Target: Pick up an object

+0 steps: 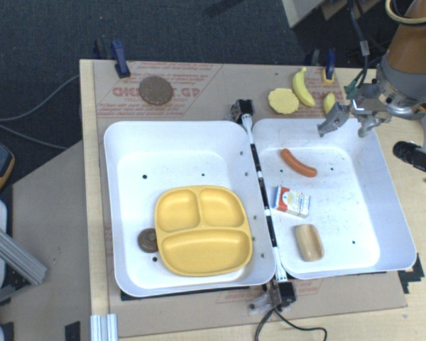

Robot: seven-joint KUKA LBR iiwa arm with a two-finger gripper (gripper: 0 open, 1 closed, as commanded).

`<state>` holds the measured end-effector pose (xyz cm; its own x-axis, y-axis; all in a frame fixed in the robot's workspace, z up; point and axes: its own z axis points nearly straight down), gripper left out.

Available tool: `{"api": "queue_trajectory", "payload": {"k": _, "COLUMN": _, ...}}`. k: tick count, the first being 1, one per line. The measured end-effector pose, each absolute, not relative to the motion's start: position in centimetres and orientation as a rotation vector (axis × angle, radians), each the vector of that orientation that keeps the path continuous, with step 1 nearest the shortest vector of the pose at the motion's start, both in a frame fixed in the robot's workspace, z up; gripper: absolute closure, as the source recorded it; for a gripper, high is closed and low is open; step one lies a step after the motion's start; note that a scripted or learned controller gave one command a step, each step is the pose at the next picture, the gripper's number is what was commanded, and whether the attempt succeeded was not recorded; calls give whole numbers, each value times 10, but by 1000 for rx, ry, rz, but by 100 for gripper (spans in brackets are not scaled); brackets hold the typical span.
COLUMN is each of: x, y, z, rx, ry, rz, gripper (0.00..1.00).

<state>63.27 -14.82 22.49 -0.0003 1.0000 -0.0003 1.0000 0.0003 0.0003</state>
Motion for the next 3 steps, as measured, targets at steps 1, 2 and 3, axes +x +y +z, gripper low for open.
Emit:
{"api": "queue_trajectory", "payload": {"k": 1, "x": 612, "y": -122, "z": 115, "rx": 2227, "ry": 2232, "rz": -10, "gripper": 0}}
{"api": "queue_trajectory", "payload": {"k": 2, "x": 666, "y": -126, "z": 83, "rx": 2216, "ry": 2222, "rz": 3, "gripper": 0}}
{"api": "queue_trajectory", "payload": {"k": 3, "x": 666, "y": -126, "z": 96, "rx": 2215, "ry": 2220, "rz": 4, "gripper": 100}}
